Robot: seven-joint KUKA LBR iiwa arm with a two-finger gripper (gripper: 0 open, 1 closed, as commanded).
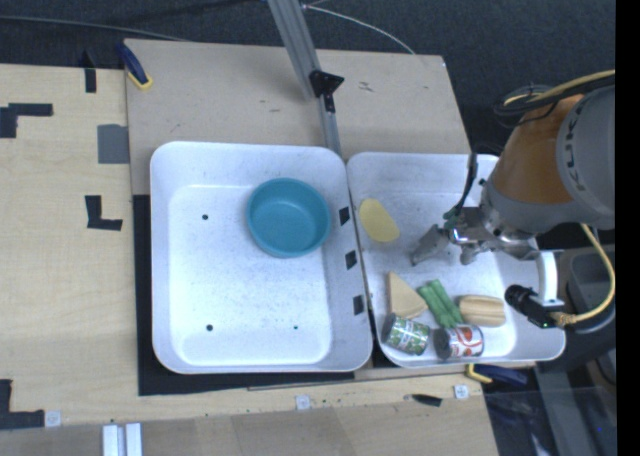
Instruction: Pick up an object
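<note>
While the fingers (443,241) hang spread apart with nothing between them, they sit over bare floor in the right bin (420,176), above the cluster along its near edge. Nearest of that cluster, I judge, is the green stick (439,303), lying just below the fingers toward the bin's front. Its long axis slants from upper left to lower right. Beside it lie a tan wedge (404,296), a bread roll (482,309) and two cans (408,335). Left of the fingers rests a yellow piece (379,221). A blue bowl (288,216) sits in the left bin (190,274) on the counter (230,94).
</note>
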